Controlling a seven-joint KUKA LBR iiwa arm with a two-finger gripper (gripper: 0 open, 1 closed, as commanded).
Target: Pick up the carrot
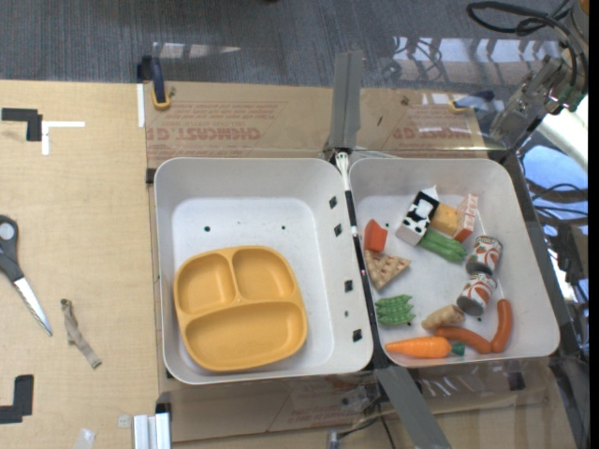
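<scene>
- Orange plastic toy carrot with a green stub end [421, 347]: lies flat in the right-hand shallow white bin [526, 215], at that bin's near edge towards its near-left corner. Its long axis runs roughly left to right along the near wall, pointed tip to the left, green stub to the right.
- Neighbours of the carrot: a red-orange toy sausage [475, 338] touches or nearly touches it on the right and just behind; a tan knobbly toy piece [443, 319] sits just behind it; a green toy pea pod [394, 310] lies behind and slightly left.
- End effector [547, 87]: seen at the far right corner of the same bin, outside and above its rim; blurred, so its opening cannot be told, and nothing is visibly held.
- Governing relation: the carrot lies well apart from the end effector, diagonally across the bin, towards the near-left. A grasp across the short axis likely suits it; the near wall and sausage crowd the approach.
- Yellow three-compartment plastic plate [241, 307]: in the left-hand bin, left of the carrot.
</scene>
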